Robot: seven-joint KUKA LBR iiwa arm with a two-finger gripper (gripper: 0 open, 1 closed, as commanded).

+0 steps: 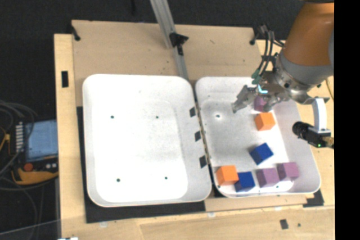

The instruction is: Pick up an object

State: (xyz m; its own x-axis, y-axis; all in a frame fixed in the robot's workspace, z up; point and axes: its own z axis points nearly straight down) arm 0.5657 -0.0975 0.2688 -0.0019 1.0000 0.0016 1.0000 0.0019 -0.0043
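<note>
the left bin (140, 137) has nothing in it to grasp, so the work all lies in the right bin (225, 126). along that bin's near edge sit an orange block (227, 174), a blue block (244, 181), a purple block (268, 176) and a second purple block (290, 170), close together in a row, with another blue block (261, 153) a little above them.

further up, a second orange block (264, 121) lies on the bin floor, and a small purple block (261, 103) sits just beside it, right under the gripper (254, 97). the gripper hangs low over the upper part of the right bin, close to that purple block, but i cannot tell whether it is spread or closed, nor whether it touches the block.

by my reading nothing is lifted yet: every block looks to be resting on the bin. the pick itself is still to do, and the small purple block seems the likely target.
</note>
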